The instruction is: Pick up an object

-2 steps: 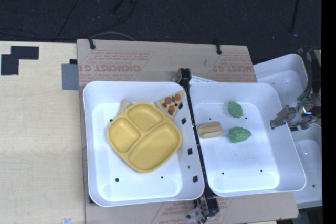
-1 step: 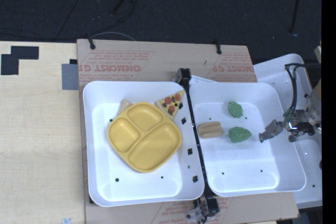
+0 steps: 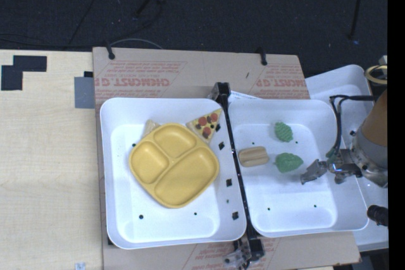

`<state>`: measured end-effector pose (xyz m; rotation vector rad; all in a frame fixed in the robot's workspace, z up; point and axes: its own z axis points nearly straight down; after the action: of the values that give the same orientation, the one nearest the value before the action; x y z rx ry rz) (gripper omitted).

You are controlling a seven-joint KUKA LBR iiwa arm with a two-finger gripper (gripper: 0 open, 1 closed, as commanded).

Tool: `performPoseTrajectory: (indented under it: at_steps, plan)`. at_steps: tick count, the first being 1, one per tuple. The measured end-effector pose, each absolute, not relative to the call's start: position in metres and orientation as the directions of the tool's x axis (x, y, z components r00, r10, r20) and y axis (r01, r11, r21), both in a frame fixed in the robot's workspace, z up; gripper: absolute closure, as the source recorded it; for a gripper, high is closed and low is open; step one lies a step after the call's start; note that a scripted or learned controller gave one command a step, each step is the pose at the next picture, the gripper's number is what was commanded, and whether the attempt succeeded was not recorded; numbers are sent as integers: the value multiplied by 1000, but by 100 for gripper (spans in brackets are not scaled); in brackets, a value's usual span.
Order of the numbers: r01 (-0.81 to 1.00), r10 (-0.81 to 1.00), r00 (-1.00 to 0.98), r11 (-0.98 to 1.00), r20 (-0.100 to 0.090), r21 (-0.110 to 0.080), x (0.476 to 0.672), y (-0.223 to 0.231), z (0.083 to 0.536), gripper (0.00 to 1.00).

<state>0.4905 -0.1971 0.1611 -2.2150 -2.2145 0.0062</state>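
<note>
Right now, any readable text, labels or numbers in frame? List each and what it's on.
"CHEMCRZT G.P": red print on the cardboard sheet behind the left bin; it appears upside down or mirrored, so the reading is unsure.
The same red print repeats behind the right bin: partly hidden.
Red print on the cardboard's front edge: too blurred to read.
Nothing readable on the yellow tray or the food items.

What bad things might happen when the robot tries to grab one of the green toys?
The gripper sits at the right bin's edge, close to the lower green toy. It might nudge that toy away instead of gripping it. The toy could also slide into the tan bun beside it. The upper green toy is small, so it may slip.
</note>
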Motion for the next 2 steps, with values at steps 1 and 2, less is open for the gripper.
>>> performPoseTrajectory:
  at_steps: [1, 2]
  plan:
    - [1000, 1000, 0, 0, 3, -7, 488, -196, 118, 0]
    - [1000, 1000, 3, -3, 3, -5, 488, -197, 130, 100]
